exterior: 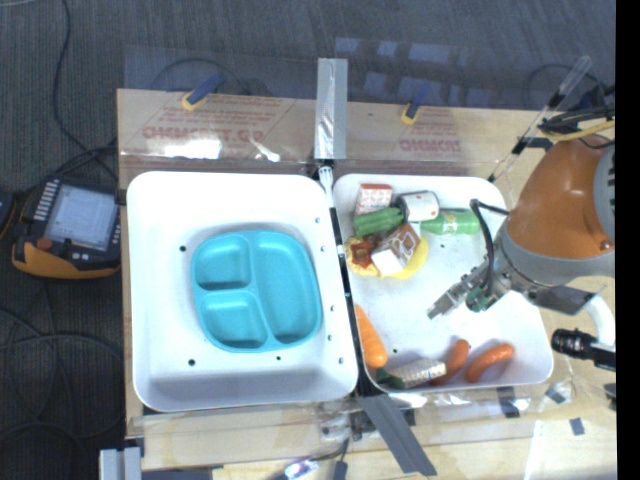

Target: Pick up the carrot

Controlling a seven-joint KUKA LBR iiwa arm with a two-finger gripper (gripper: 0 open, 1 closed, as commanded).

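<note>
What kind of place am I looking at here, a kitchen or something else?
Most likely a robotics lab, not a kitchen. A robot arm reaches over two white bins on a bench. The right bin holds toy-like food, such as a carrot; the left holds a blue divided tray. Cables and a handheld controller lie on the floor.

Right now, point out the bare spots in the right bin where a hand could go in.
Most bare floor in the right bin lies mid-bin, between the top food pile and the bottom row, though the gripper hangs over it. The bottom edge is crowded: the carrot along the left wall, two sausages beside it. The top left corner is packed.
</note>
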